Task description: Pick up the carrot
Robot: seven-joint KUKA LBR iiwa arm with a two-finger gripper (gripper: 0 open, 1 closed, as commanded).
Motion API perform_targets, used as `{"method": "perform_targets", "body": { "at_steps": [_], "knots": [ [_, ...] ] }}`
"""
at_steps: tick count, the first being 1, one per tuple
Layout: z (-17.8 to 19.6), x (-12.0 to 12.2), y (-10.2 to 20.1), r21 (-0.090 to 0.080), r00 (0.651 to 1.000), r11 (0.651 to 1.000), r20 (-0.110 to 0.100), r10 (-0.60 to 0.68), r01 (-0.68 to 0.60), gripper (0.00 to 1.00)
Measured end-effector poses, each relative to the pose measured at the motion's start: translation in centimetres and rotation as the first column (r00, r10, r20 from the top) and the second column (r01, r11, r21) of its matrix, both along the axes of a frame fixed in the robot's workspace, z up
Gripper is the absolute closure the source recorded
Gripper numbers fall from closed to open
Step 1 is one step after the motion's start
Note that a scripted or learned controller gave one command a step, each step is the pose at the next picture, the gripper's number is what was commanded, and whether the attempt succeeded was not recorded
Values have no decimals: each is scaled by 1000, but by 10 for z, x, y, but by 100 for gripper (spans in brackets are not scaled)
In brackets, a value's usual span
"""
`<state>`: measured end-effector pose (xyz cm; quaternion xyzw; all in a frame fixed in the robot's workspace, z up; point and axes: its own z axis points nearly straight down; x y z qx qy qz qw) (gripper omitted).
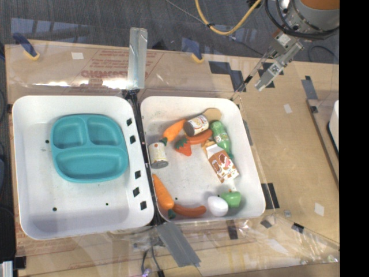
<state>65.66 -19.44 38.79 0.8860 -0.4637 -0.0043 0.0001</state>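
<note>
Camera view, looking down at a slant on a desk [288, 154] with two shallow white bins side by side. Carrot [162, 194] in the right bin [249, 149], at its lower left corner, close against the left wall: short, stubby, bright orange, broader at the lower end and tapering toward the upper one, lying at a diagonal. Just beside its lower end, a reddish-brown sausage [188, 210], then a white egg [218, 205] and a green vegetable [233, 199] along the near wall. Above the carrot, a small can [157, 154] standing near the left wall. Further up, a second orange carrot-like piece [172, 130], a jar [197, 123], a green bottle [219, 135] and a snack packet [222, 165]. In the left bin [23, 154], a teal divided plate [89, 147]. End effector [270, 74] up at the top right, outside the bins, well apart from the carrot, nothing between its fingers; open or closed, cannot tell.
</note>
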Motion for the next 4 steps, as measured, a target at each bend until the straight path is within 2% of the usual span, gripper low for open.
{"method": "perform_targets", "body": {
  "at_steps": [1, 2, 3, 4],
  "knots": [
    [-68, 1, -2, 1, 956, 956, 5, 293, -293, 100],
    [75, 1, -12, -9, 905, 905, 17, 425, -425, 100],
    [-31, 1, -12, 4, 827, 827, 7, 562, -562, 100],
    [109, -31, -12, -13, 733, 733, 18, 680, -680, 100]
  ]
}}
